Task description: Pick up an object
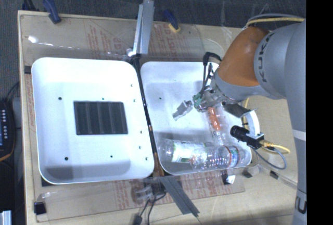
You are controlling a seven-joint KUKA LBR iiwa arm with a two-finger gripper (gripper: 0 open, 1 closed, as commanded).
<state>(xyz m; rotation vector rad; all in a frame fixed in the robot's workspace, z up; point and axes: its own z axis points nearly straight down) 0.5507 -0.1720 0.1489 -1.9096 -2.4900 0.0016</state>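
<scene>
My gripper (pixel 182 110) hangs over the middle of the right bin (pixel 161 83), low above its white floor, with the grey arm and its orange band (pixel 240 62) reaching in from the right. Nothing is visibly held in it. A clear plastic bottle (pixel 200 155) with a green and white label lies on its side along the bin's front wall. A smaller clear bottle with orange contents (pixel 214 121) lies just right of the gripper, partly under the wrist.
The left bin (pixel 52 78) has a dark slatted rectangle (pixel 100 117) on its floor. A metal divider bar (pixel 143 26) rises between the bins at the back. Blue clamps (pixel 51 9) grip the bench's far edge. Cables and a black fitting (pixel 245 135) sit at the right bin's right rim.
</scene>
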